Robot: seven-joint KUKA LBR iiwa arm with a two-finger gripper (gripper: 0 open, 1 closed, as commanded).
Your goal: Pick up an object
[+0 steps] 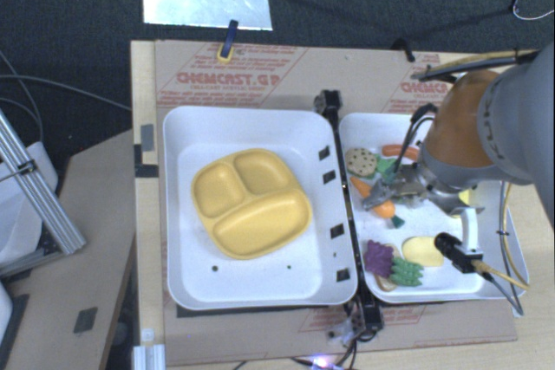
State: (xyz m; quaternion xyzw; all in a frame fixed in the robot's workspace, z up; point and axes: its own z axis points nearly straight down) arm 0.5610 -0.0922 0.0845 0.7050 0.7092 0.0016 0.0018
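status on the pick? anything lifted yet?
Done: the arm has reached into the right bin, with the gripper low among the toy food by the orange piece. In hand: nothing visibly held; the grasp is hidden. Left: grip and lift. The yellow tray sits untouched in the left bin.

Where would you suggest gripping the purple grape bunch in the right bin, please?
Grip the purple grape bunch across its narrow middle, coming straight down. It lies flat near the bin's left wall, with the green toy touching its right, so close the fingers front to back.

Small toy foods crowd the right bin (486, 288): purple grapes (377, 256) at seven o'clock, a yellow lemon (421, 250) beside them.
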